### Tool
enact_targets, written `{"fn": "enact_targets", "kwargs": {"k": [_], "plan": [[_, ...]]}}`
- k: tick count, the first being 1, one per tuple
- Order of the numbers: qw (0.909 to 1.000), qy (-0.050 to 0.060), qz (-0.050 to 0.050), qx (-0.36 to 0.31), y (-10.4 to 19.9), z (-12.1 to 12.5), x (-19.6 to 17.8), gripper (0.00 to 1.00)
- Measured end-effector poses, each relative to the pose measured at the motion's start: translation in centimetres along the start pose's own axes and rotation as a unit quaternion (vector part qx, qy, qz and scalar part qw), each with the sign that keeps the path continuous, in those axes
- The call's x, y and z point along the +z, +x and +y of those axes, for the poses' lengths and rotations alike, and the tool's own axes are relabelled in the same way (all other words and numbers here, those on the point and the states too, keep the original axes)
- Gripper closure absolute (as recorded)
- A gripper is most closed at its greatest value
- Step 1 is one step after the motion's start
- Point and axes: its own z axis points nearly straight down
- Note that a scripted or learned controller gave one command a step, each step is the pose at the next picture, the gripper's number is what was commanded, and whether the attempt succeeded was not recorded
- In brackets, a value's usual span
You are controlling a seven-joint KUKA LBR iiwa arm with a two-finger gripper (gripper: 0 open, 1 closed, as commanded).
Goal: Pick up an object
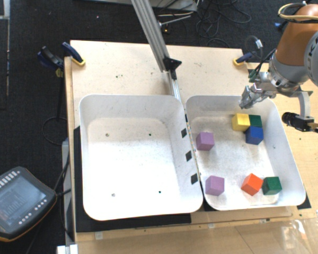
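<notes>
The right bin holds several small blocks. A yellow block, a green block and a blue block crowd together near its far right side. One purple block lies left of them and another purple block sits near the front. An orange block and a dark green block rest in the front right corner. My gripper hangs just above and behind the yellow block, with nothing seen between its fingers.
The left bin stands beside the right one, sharing a middle rim. A slanted metal pole comes down to the bench behind the bins. Clamps sit at the bench's far corners, and a teach pendant lies at lower left.
</notes>
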Motion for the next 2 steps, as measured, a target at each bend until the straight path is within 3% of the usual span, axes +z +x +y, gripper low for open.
{"fn": "enact_targets", "kwargs": {"k": [1,2], "plan": [[1.0,0.0,0.0,0.0,0.0,0.2,-4.8,1.0],[1.0,0.004,0.002,-0.001,5.2,-0.5,-4.0,1.0]]}}
